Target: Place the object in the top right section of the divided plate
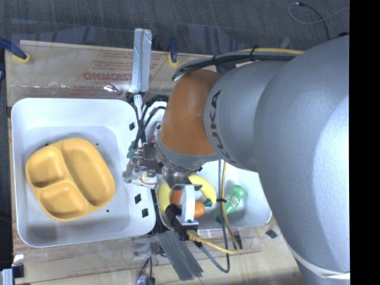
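A yellow divided plate with three sections lies in the left bin. Nothing rests on it. My gripper hangs over the low wall between the two bins, to the right of the plate and apart from it. In the right bin, just under the wrist, a yellow banana lies partly hidden. A small orange piece sits beside it, and a green bottle lies to their right. I see nothing held at the gripper.
The arm's grey body and orange band cover most of the right bin. A grey metal bar stands at the back between the bins. Cardboard with red print lies behind the bins.
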You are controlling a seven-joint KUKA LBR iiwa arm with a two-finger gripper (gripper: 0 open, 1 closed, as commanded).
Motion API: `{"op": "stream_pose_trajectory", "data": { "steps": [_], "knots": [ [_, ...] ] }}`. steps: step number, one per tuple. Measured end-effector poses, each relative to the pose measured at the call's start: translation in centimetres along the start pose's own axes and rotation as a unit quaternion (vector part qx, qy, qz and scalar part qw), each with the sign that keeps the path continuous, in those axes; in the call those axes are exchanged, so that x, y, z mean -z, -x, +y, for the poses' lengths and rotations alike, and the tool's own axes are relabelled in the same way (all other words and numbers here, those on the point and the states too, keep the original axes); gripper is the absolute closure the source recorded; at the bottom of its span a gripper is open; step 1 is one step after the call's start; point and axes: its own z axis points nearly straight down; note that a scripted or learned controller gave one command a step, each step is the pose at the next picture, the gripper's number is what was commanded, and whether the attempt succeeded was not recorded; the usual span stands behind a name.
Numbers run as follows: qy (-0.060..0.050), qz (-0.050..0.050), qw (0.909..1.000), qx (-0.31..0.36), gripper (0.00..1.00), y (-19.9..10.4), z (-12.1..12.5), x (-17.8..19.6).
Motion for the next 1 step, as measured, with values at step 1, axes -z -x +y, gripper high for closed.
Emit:
{"op": "stream_pose_trajectory", "data": {
  "steps": [1],
  "knots": [
    [0.012, 0.007, 0.9936, -0.112, 1.00, -8.40, -0.41, -9.38]
  ]
}}
